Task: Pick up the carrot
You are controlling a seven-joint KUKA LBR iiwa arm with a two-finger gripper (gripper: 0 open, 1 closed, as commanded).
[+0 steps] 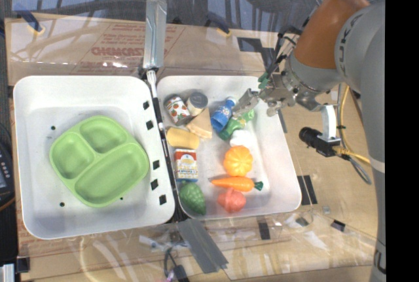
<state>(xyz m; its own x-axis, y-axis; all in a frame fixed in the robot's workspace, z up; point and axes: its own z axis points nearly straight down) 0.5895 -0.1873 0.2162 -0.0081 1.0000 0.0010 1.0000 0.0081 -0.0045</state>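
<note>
The carrot (234, 183) is orange with a small green top and lies flat near the front of the right bin (286, 163), pointing left. An orange pumpkin-like toy (237, 160) sits just behind it and a pink-red toy (230, 200) just in front, both close against it. My gripper (254, 100) hangs over the back right part of that bin, well behind the carrot and above a green bottle (239, 122) and a blue item (222, 115). Its fingers stand open with nothing between them.
The right bin also holds two small cans (185, 106), a yellow wedge (182, 138), a juice box (186, 165), a dark green fruit (192, 197) and a white item (241, 139). In the left bin (26, 137) lies a green divided plate (99, 159).
</note>
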